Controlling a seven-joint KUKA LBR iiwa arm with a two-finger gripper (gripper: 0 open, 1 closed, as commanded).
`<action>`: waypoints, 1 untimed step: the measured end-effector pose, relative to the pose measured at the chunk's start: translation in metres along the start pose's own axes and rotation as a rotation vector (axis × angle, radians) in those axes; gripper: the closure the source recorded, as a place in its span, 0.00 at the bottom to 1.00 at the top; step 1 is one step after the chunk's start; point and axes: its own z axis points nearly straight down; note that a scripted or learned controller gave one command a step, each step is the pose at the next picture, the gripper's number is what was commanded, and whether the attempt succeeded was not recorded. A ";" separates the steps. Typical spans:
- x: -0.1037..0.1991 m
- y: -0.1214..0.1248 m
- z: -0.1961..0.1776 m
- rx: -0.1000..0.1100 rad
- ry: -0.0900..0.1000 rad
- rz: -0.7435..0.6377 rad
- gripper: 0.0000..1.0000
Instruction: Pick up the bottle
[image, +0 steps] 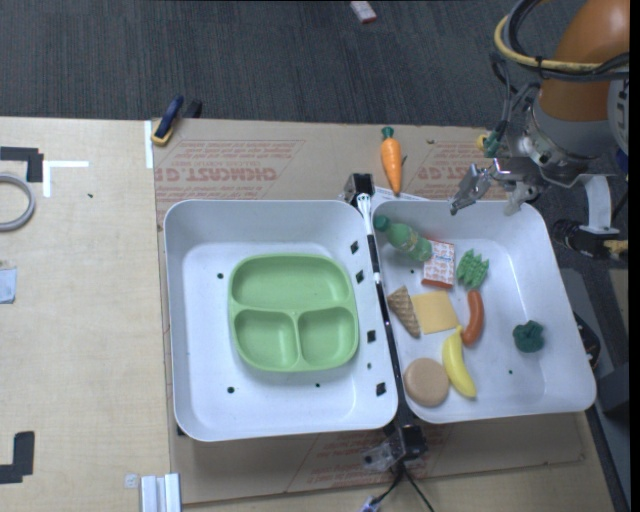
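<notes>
The bottle (405, 238) is small and green and lies on its side in the upper left corner of the right bin (560, 300), close to the wall shared with the left bin. My gripper (487, 200) hangs over the right bin's far rim, up and to the right of the bottle and apart from it. Its fingers (462, 200) are open with nothing between them.
Around the bottle lie a red-and-white packet (438, 265), a green leafy piece (472, 268), a cheese slice (435, 312), a sausage (473, 315), a banana (458, 365), a bun (427, 382) and a broccoli (528, 337). A green divided plate (295, 312) sits in the left bin. A carrot (390, 160) rests on the cardboard behind the bins.
</notes>
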 end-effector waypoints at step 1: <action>0.000 0.000 -0.010 -0.001 -0.001 -0.002 1.00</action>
